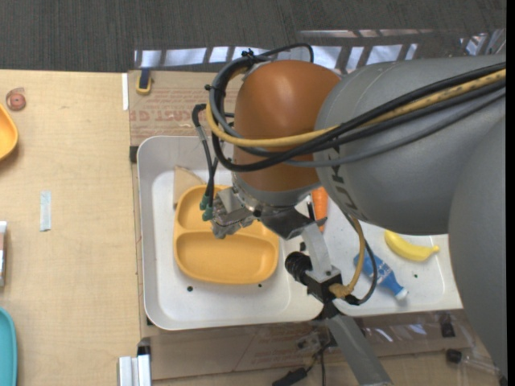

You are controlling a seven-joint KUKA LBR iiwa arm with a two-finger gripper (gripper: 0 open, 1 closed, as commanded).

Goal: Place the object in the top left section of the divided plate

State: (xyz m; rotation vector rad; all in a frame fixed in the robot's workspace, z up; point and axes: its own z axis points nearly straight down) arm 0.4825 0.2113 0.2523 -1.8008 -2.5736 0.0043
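Note:
A yellow divided plate lies in the left white bin. Its large section faces the front, and the smaller top left section shows bare yellow. My gripper hangs over the plate near the ridge between the upper sections and the large one. The orange wrist band and grey arm hide the plate's upper right part. I cannot make out any object in the gripper. An orange carrot-like piece peeks out beside the wrist.
The right bin holds a yellow banana and a blue-and-white tube. Black and yellow cables loop down from the wrist. On the wooden bench at left are an orange bowl edge and a small grey strip.

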